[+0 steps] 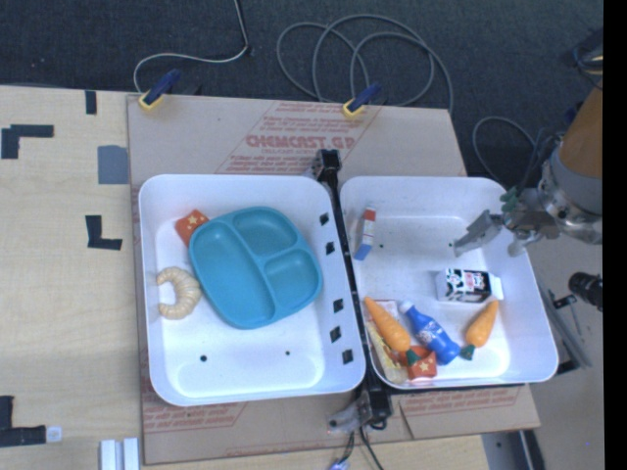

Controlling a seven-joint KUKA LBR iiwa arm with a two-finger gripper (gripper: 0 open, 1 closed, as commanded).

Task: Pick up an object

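Objects for picking lie mostly in the right bin point(509, 360): a small black-and-white carton point(468, 284) sits near the middle of its floor, just below the gripper point(493, 230), which hangs over the bin's upper right part with its jaws apart and nothing between them. One grey finger point(476, 233) points left and down toward the carton but stays apart from it. Below the carton, along the bin's near wall, a cluster crowds together: two orange carrots, one point(388, 326) to the left and one point(481, 325) to the right, with a blue bottle point(431, 333) lying between them and a small red-and-green piece point(421, 363) touching the bottle's lower end. A slim blue-and-white tube point(365, 233) with a red tip rests against the bin's left wall, well apart from the rest. In the left bin point(245, 380) a blue divided plate point(256, 266) with three compartments takes up the middle; a red-orange block point(191, 225) peeks out at its upper left edge and a pale ring-shaped pastry point(177, 293) lies just beside its left side. Both bins sit side by side on a brown board point(294, 140) on the surface, held by two clamps with yellow and blue handles point(157, 91) point(362, 98) at the far edge, and grey cables point(353, 62) loop on the dark floor beyond.
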